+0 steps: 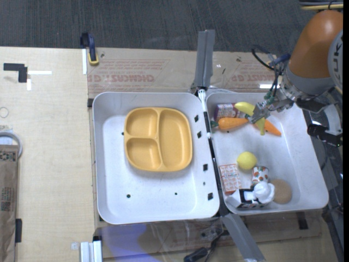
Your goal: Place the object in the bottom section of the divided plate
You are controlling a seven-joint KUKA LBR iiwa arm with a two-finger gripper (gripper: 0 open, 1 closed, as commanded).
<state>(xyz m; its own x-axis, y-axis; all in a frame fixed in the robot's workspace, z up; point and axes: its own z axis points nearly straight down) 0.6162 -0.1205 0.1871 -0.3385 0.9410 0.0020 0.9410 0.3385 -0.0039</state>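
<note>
Hand (260,115) over right bin (305,146), cardboard (142,72) print perhaps "CHEMCO"

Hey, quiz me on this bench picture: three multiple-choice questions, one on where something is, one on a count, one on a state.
1. Where is the divided plate?
A. In the left bin
B. In the right bin
C. On the bench outside both bins

2. How many sections does the plate have?
A. Two
B. Three
C. Four

3. What lies in the plate's sections?
A. A lemon
B. A carrot
C. Nothing

Answers:
1 A, the yellow plate sits in the left bin.
2 B, two small sections on its left and one long one on its right.
3 C, the lemon and the carrot lie in the right bin, near the gripper.
</note>
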